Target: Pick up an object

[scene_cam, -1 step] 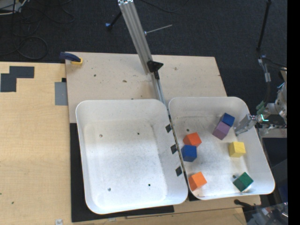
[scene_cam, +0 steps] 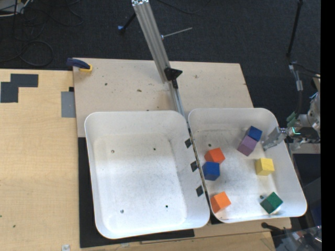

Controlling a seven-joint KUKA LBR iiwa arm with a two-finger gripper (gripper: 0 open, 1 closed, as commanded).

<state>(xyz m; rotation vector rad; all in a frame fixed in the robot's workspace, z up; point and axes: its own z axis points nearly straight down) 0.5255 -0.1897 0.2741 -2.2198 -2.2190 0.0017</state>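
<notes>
Seven small blocks lie loose in the right bin (scene_cam: 285,156), none of them between any fingers. A blue block (scene_cam: 254,134) sits near the bin's far right corner, touching a purple block (scene_cam: 247,145) just in front of it. Near the bin's right wall, a yellow block (scene_cam: 265,166) lies by itself. A green block (scene_cam: 271,203) rests in the near right corner. Toward the divider between the bins, an orange block (scene_cam: 214,155) touches a darker blue block (scene_cam: 211,170) just below it, and a second orange block (scene_cam: 221,201) lies close to the near left corner.

The hand (scene_cam: 274,137) hangs at the right bin's right rim, just beside the blue and purple blocks, its grey metal tip pointing in over the wall. It grips nothing; whether it is open or closed cannot be told from this angle. The rest of the arm sits at the picture's right margin.

The left bin (scene_cam: 91,140) stands beside the right one, their walls touching along the middle. Both rest on a pale worktop (scene_cam: 125,85). A slanted aluminium rail (scene_cam: 153,38) rises from behind the bins, and a small blue and yellow clamp (scene_cam: 79,65) sits at the worktop's far left corner.
</notes>
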